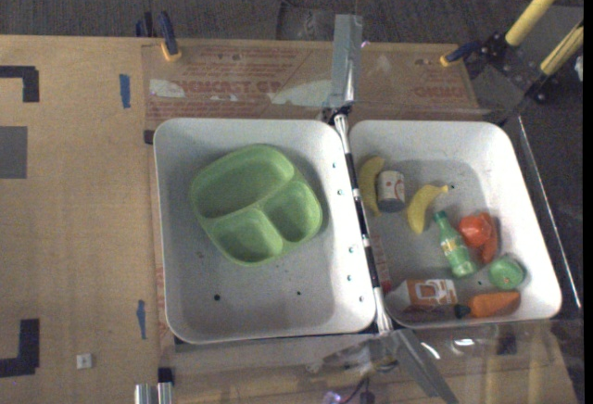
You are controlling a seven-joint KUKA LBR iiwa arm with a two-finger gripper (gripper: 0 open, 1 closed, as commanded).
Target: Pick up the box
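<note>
Camera view: you are looking down at a slant on a wooden surface (74, 208) that is carrying two shallow white bins side by side.
Left bin (171, 235): it is holding one green divided plate (257, 203), which is lying flat near the middle.
Right bin (530, 189): it is holding all the small items, lying loose and crowded toward the near and right walls.
Box (428, 293): you are looking for an orange and white carton, and it is lying flat on its broad face in the near part of the right bin, close against the near wall.
Long axis: it is running left to right, roughly along the near wall. Which end is the top is too blurred to tell.
Neighbours: a carrot (491, 304) is lying just beside the box's right end, perhaps touching it, and a green bottle (454, 245) is lying just behind it, pointing away.
Farther items: two bananas (371, 182) (424, 206), a small can (391, 189), an orange-red item (477, 231) and a round green item (507, 273) are sitting apart from the box.
Why it matters: in my judgement the wall and carrot are crowding the ends, so gripping across the short sides is looking easier.
Jaws: you cannot tell whether they are apart or together.
Progress: the box is resting in the bin, not yet lifted.
</note>
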